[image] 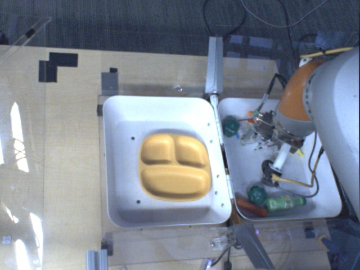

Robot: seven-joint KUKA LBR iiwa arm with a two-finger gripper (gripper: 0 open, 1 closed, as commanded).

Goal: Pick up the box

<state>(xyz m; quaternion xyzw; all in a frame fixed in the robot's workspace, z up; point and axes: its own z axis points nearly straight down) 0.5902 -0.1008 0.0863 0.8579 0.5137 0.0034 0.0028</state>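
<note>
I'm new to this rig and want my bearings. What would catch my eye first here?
The yellow three-compartment tray stands out most, lying in the middle of the left bin. Next comes the grey arm with its orange band, reaching into the right bin from the right. At that bin's near edge lies a green bottle.

Single fixed camera above the table (67, 167), looking down at a slant; both white bins (121, 207) fill mid-frame, the arm (337, 111) entering at the right edge.
</note>
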